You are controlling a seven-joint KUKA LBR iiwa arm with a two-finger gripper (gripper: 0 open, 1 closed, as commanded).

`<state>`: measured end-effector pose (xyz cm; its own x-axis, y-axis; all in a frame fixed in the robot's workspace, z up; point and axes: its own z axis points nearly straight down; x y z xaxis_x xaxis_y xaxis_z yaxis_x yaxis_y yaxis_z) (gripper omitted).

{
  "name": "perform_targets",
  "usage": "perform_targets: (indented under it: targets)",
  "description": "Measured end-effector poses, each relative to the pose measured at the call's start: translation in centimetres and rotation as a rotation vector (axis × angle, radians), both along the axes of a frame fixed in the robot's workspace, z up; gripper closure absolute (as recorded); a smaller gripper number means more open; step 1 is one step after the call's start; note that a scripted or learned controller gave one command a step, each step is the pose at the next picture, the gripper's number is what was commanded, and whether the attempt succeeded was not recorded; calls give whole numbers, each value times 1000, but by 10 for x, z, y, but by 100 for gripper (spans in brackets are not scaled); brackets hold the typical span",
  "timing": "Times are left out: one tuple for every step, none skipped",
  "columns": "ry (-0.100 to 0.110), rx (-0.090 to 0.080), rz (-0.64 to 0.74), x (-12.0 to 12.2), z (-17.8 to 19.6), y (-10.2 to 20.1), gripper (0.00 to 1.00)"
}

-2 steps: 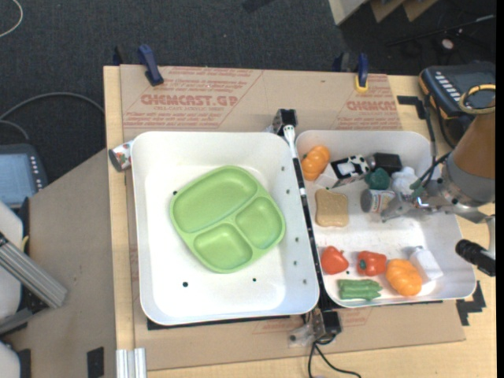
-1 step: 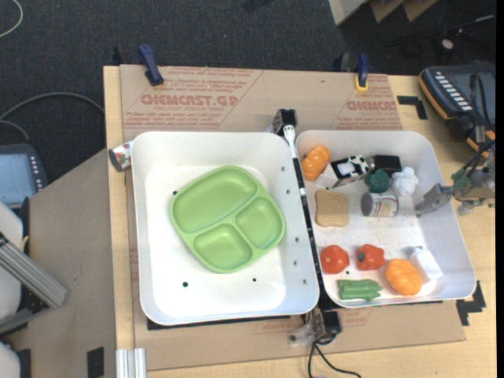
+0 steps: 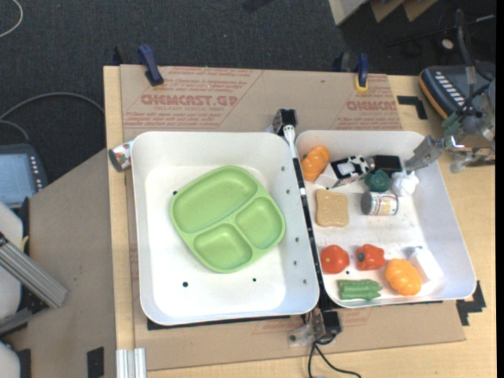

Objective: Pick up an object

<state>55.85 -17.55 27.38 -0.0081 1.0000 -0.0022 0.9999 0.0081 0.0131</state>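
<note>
Where bins meet, gripper rimward.

A robotics lab: a cardboard-covered surface held by blue clamps, two white bins of toy food, cables on dark carpet.

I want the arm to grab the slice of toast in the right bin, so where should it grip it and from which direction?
The toast slice lies flat on the floor of the right bin, apart from its neighbours. Probably best to bring the end effector straight down from above and pinch across the left and right edges. Those sides look straight and have bare floor beside them, though the bin's dividing wall sits close on the left.
</note>
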Motion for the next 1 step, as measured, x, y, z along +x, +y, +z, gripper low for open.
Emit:
perform_targets:
  targets:
    - [9, -1, -6, -3, 5, -4, 100]
